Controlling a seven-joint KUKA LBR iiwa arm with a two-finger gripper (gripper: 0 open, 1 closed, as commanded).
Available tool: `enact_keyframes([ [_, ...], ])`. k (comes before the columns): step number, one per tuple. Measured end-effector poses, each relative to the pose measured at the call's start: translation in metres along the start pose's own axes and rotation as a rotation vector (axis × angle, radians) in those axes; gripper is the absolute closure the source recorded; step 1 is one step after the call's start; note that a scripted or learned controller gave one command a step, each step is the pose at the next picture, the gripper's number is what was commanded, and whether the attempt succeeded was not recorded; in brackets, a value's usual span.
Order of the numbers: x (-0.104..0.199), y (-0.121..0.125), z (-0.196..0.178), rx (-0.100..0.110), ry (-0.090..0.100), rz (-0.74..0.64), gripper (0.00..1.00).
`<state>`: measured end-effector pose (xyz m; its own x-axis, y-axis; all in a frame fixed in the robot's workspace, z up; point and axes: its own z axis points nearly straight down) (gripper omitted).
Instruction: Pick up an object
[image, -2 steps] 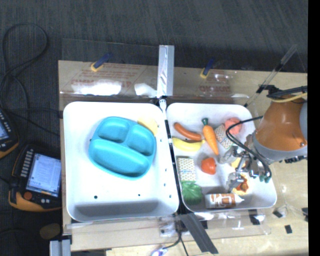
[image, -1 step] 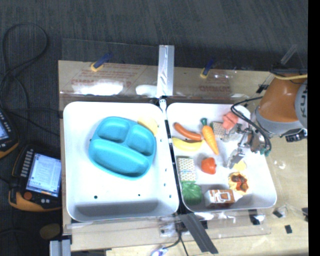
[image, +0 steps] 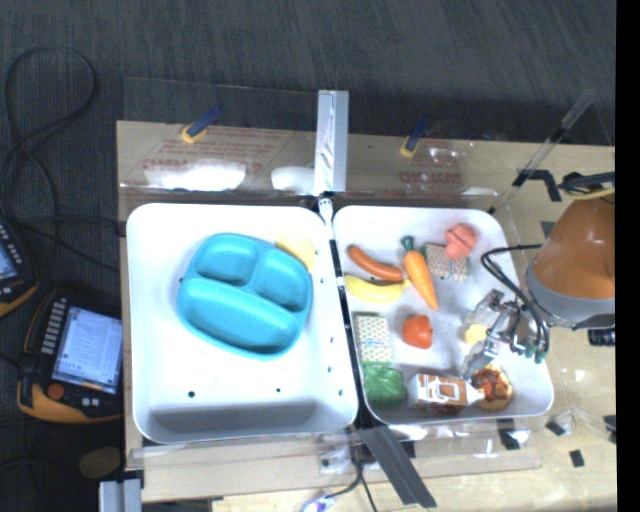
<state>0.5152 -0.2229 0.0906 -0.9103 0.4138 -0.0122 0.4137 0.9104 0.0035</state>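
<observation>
We look down on a tan bench (image: 250, 150) over dark carpet, with a tablet (image: 85, 350) lying off its left edge. The left bin (image: 160, 400) holds a blue divided tray (image: 245, 292); a yellow piece (image: 296, 250) peeks out behind it. In the right bin (image: 525, 395) we see a sausage (image: 372, 264) just above a banana (image: 372, 290), a carrot (image: 421, 276), a pink toy (image: 461, 240), a tomato (image: 417, 330), a green vegetable (image: 381, 382) and a carton (image: 441, 392). The gripper (image: 490, 330) hangs low by the bin's right side, close to a small yellow piece (image: 474, 333); we cannot tell whether its claw is released or clenched.
</observation>
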Motion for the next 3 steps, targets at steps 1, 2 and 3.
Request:
enact_keyframes([
  [1, 0.000, 0.000, 0.000, 0.000, 0.000, 0.000, 0.00],
  [2, 0.042, 0.023, -0.103, 0.003, 0.019, 0.010, 0.00],
  [3, 0.038, 0.026, -0.028, 0.000, -0.002, 0.230, 0.00],
])
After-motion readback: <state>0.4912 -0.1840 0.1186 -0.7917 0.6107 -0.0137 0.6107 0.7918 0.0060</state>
